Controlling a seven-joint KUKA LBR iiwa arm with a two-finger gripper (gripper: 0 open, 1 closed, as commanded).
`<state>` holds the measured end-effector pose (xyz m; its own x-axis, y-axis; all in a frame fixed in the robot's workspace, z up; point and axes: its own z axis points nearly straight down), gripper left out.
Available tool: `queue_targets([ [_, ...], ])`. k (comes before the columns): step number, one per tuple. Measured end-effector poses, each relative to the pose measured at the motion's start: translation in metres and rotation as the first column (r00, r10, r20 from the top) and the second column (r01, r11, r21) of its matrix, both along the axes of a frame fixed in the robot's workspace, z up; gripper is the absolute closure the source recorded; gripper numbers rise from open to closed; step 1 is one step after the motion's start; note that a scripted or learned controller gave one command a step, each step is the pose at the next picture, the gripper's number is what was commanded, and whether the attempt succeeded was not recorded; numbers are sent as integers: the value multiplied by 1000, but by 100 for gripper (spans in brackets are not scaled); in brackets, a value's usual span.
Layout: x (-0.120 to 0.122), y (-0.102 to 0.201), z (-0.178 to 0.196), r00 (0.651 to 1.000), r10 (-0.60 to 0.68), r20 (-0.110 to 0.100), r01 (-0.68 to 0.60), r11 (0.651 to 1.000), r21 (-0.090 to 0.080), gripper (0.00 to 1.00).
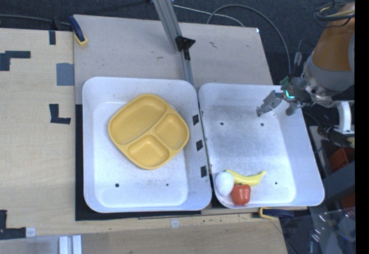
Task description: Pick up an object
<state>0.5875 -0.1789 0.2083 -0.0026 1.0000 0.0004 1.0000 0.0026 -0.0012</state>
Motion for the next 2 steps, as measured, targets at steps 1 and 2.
queue_targets([
  [1, 1, 8, -47, 1000, -1, -5, 1, 1000, 0, 0],
  [2, -8, 2, -104, 1000, -2, -7, 2, 1000, 0, 0],
])
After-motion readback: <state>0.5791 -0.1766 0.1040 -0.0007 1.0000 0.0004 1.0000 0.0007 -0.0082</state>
